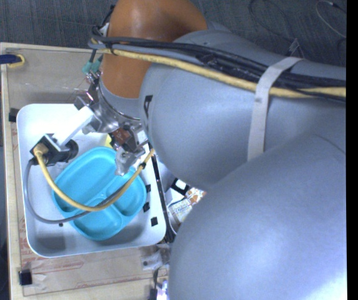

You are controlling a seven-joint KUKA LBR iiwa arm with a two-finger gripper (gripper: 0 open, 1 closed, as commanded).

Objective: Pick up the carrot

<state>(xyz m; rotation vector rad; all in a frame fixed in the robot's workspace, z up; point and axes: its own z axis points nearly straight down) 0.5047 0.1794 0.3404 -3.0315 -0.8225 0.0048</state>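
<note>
- While the gripper [125,154] hangs over the blue dish [97,195] in the left bin [25,167], its grip state cannot be told.
- Carrot's place: cannot tell (the arm [241,142] screens much of the bench [47,61]); closing blind risks seizing the dish rim instead.

The arm [241,136] has broad, smooth grey casings with an orange band [147,36] above the wrist. Black and yellow cables [228,74] run along it, strapped down by a pale band [263,105]. A yellow hose [79,202] loops below the metal wrist hardware [113,127].
</note>
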